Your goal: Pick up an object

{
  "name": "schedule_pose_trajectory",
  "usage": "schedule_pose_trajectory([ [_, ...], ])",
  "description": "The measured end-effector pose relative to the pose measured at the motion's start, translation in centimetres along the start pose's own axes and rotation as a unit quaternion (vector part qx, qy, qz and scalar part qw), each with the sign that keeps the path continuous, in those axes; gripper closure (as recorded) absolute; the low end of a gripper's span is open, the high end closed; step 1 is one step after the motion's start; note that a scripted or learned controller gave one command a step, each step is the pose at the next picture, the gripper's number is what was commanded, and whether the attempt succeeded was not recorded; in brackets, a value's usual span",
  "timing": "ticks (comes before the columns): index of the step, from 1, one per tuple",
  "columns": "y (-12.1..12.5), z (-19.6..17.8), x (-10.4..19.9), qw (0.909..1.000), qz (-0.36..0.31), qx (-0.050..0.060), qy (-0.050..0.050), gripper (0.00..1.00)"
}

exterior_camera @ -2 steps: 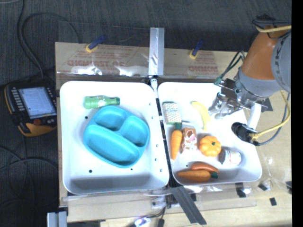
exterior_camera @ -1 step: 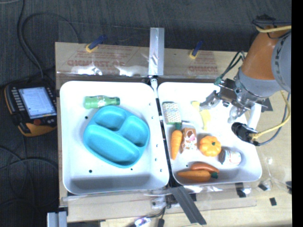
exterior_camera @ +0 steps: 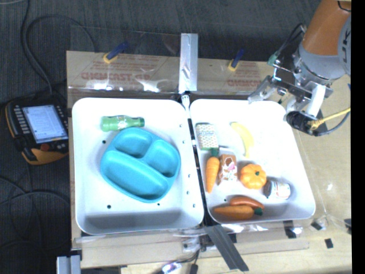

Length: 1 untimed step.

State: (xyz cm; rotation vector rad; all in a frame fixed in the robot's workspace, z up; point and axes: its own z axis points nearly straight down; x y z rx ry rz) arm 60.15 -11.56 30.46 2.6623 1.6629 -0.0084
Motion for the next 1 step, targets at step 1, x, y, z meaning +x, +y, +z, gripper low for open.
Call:
schedule_pose_trajectory([
  [1,2.98,8.44,-3.73,1.0,0.004,0.001,0.0,0.0],
])
